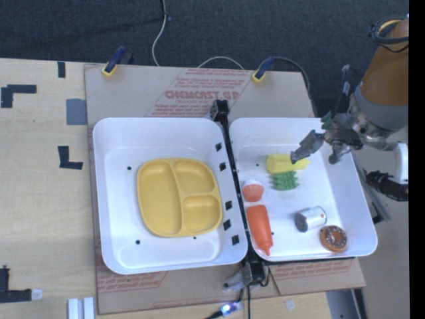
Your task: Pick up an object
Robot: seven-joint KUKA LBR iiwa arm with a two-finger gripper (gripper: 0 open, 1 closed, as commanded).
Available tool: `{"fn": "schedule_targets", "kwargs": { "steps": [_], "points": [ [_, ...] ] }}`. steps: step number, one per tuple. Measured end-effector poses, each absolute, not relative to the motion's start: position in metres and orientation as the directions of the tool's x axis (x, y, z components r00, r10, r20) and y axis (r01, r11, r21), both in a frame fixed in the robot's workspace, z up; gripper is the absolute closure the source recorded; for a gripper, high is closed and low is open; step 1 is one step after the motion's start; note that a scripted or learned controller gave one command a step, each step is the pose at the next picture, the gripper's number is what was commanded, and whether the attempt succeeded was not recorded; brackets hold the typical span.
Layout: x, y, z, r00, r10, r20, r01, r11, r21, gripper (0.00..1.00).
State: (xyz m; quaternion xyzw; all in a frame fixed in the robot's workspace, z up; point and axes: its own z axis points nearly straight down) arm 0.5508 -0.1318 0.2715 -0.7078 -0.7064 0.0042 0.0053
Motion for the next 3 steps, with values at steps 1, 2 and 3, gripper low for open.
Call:
{"fn": "schedule_targets", "kwargs": {
  "steps": [1, 2, 3],
  "points": [
    [0.553, -0.131, 0.277, -0.002, 1.0, 0.0, 1.0, 0.002, -0.003, 0.0],
    [0.545, -0.123, 0.222, -0.001, 1.0, 0.001, 1.0, 0.001, -0.008, 0.0],
    [0.545, -0.122, 0.177, -0.001, 1.0, 0.001, 1.0, 0.001, -0.008, 0.0]
  ]
}}
